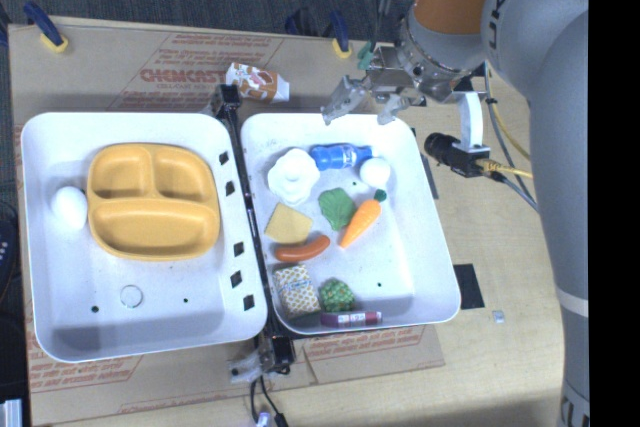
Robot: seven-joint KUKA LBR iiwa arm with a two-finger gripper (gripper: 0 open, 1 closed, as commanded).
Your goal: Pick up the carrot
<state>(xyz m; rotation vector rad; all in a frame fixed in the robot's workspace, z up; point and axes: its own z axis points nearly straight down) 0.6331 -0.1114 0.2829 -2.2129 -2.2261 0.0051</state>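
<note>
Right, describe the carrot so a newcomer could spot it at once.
Start at the right bin, the one crowded with toy food. The carrot lies right of its middle, slanting, its green top up near a white ball. It is the only long, tapered, bright orange piece: the green vegetable beside it is lumpy, and the sausage is redder and rounded at both ends.

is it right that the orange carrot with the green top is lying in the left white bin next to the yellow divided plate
Not quite. The camera view shows the orange carrot with the green top lying in the right white bin, among the other toy foods. The yellow divided plate sits in the left white bin, away from the carrot.
</note>
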